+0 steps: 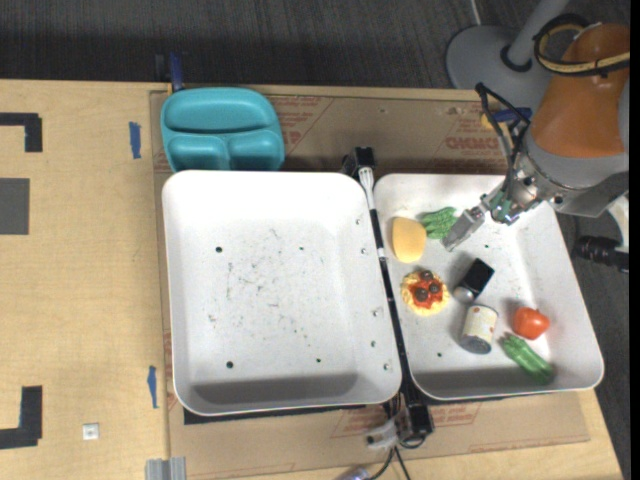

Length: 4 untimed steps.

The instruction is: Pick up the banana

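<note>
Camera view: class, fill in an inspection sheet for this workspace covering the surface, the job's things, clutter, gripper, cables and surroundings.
Surface: tan bench bearing a scuffed left bin and a right bin.
Job's things: no clear banana shape; the closest match is a pale yellow rounded item at the right bin's left side.
Clutter: green toy, black block, red-and-yellow toy, can, red tomato, green vegetable.
Grippers: gripper over the right bin, beside the green toy.
Cables: yellow-black loop on the arm; wires at the bench's near edge.
Surroundings: teal tray; dark floor.
</note>
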{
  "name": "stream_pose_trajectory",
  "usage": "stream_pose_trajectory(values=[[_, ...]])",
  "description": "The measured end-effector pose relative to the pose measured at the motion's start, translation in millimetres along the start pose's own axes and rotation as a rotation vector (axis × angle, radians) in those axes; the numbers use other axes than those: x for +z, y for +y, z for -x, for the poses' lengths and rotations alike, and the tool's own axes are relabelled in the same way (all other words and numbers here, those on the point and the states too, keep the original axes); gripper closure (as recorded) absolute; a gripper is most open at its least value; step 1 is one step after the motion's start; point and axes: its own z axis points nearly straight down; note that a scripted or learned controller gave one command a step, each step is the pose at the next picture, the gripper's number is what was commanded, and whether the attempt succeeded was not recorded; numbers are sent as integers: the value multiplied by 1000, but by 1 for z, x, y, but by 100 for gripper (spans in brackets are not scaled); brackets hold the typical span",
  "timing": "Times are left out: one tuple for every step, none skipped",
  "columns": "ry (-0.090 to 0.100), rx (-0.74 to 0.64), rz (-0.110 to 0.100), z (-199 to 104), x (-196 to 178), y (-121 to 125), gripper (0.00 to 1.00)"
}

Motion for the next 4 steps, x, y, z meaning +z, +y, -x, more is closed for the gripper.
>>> stream_pose_trajectory(values=[[5,-164,-3,-78,24,32,0],[0,-391,0,-23,-41,-67,0],[4,-528,-1,-95,24,-44,0],[5,-655,-1,-158,24,-37,0]])
